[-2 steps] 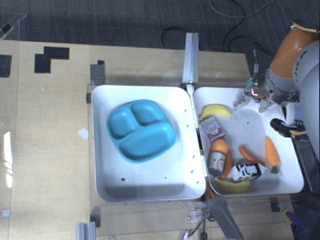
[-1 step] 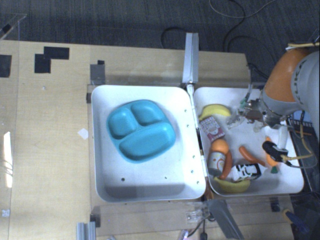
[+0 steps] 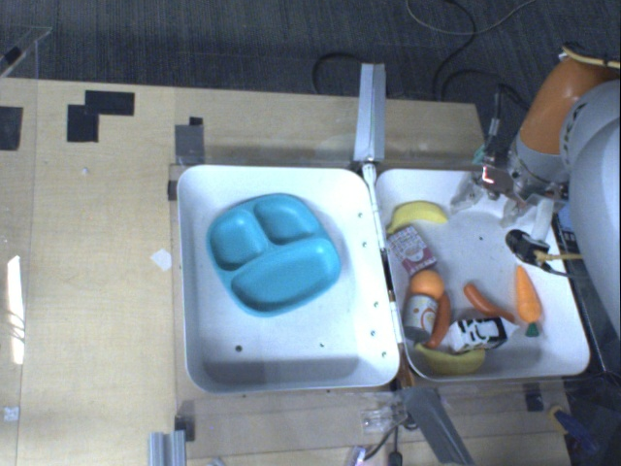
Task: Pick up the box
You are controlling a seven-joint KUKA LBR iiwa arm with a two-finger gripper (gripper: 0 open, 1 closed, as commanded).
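Pale wood covers the worktop [image 3: 97, 289], and two shallow white bins sit side by side on it in the middle and right of the frame. The left bin [image 3: 204, 348] carries a blue divided plate [image 3: 275, 251], lying a little above the bin's centre. The right bin [image 3: 563, 352] is crowded: a small box [image 3: 410, 249] with a red and white printed face lies flat near the bin's left wall, in its upper left part, just below a yellow banana [image 3: 417, 213]. Below the box an orange-capped bottle [image 3: 423, 302] lies close to the same wall, with a second yellow banana [image 3: 449, 360] along the bin's lower edge and a black and white item [image 3: 480, 331] just above it. Two orange carrots rest further right, one slanted [image 3: 488, 304] near the centre and one upright [image 3: 527, 295] toward the right wall. The grey arm with its orange band [image 3: 558, 100] enters from the upper right of the frame, and its tool [image 3: 500, 194] hangs over the upper right part of the right bin, well apart from the box. The tool is small and partly blurred here, so whether it is wide or narrow cannot be told; nothing is visibly held in it. Dark cables [image 3: 456, 17] trail over the dark floor at the top of the frame.
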